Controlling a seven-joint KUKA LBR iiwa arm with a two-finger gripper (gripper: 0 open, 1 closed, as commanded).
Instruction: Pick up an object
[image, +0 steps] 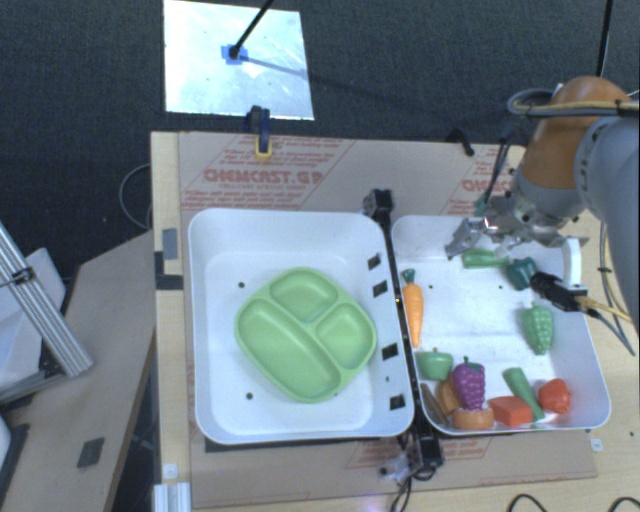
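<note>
The tool (478, 238) hangs over the right bin's (585, 345) far end; whether it grips anything cannot be told. Directly beneath it lies a green toy vegetable (484, 259), probably light, rigid, slippery plastic. Grasp across its narrow middle.

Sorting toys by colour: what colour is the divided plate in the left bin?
Light green divided plastic plate, clearest in the camera view.

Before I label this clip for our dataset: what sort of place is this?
Probably a robotics lab's test bench, not a kitchen. A grey robot arm reaches over two white bins, the food in the right bin, such as the carrot, looks like plastic toys, and the bins sit on a protective board.
</note>
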